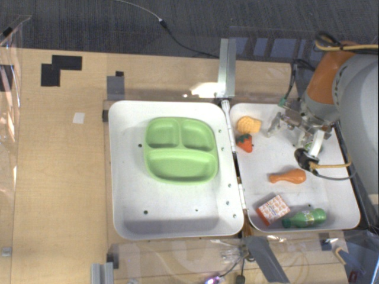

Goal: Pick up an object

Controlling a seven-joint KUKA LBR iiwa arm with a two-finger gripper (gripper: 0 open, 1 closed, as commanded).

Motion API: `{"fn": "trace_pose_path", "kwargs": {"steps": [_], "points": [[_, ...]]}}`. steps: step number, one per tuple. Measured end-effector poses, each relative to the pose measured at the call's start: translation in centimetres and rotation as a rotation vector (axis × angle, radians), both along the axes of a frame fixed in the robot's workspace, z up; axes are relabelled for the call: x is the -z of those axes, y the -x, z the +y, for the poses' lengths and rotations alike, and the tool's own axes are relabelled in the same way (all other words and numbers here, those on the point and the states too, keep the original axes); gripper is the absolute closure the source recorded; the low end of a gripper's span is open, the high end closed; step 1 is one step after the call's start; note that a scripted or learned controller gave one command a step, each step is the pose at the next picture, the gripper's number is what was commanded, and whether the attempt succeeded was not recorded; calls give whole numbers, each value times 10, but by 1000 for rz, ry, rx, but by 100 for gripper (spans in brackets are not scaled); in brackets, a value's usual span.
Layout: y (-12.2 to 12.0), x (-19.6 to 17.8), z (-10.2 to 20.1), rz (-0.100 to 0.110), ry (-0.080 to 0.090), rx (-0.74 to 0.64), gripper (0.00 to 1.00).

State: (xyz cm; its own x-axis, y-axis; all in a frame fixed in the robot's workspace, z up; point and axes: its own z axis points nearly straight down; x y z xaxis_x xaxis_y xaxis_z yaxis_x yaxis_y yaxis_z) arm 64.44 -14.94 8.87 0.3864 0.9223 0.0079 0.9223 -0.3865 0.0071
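My gripper [294, 134] hovers over the back of the right bin [349, 215], open, with bare bin floor between its fingers. To its left lie a yellow-orange lumpy toy food [249, 124] and a small red strawberry-like piece [245, 142] against the bin's left wall. Just in front of the gripper lies an orange drumstick-shaped piece [289, 177]. Near the front edge sit a red and white small box [273, 209] and a green bottle [305, 218] lying on its side.
The left bin [127, 212] holds a green divided plate [180, 149] at its centre. A metal divider [232, 158] runs between the two bins. A black cable [323, 169] loops below the wrist. The grey arm [355, 99] covers the right bin's back right corner.
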Motion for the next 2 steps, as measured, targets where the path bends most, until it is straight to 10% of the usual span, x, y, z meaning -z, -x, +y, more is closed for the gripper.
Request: {"fn": "trace_pose_path", "kwargs": {"steps": [1, 2], "points": [[-23, -1, 29, 18, 10, 304, 0], [-14, 1, -7, 7, -3, 686, 0]]}}
